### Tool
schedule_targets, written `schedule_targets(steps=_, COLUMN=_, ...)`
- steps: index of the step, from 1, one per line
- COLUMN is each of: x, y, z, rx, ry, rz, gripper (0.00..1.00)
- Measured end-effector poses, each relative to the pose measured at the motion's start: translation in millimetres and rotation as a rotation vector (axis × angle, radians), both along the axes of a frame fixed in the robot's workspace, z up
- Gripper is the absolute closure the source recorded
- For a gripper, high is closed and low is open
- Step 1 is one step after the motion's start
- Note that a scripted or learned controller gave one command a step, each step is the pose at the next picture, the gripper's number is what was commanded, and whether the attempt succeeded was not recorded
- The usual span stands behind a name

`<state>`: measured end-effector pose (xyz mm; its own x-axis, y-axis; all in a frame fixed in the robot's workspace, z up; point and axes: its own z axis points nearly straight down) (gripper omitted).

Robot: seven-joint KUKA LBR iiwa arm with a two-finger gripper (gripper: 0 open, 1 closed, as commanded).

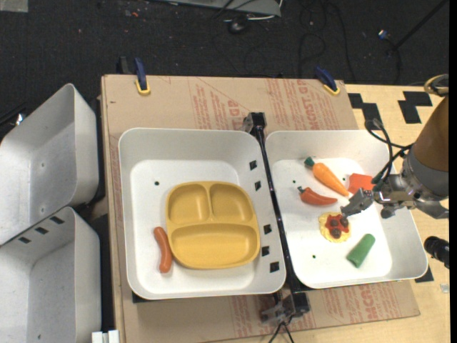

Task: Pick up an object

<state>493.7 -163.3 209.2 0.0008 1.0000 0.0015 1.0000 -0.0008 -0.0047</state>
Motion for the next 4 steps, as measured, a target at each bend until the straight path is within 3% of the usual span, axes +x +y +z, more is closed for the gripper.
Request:
schedule_targets(steps=2, x=0.2, y=15.6, z=-102.5, rx=0.001, ry=0.0, rz=0.0, gripper=0.0)
schedule_targets(steps=3, x=0.8, y=14.9, z=-89.9, rx=-0.001, ry=-0.004, rz=-0.002, gripper=1.0)
schedule_targets(steps=4, x=-0.5, y=7.2, z=-30.0, rx=-0.004, ry=-0.011, rz=0.001, gripper=1.0)
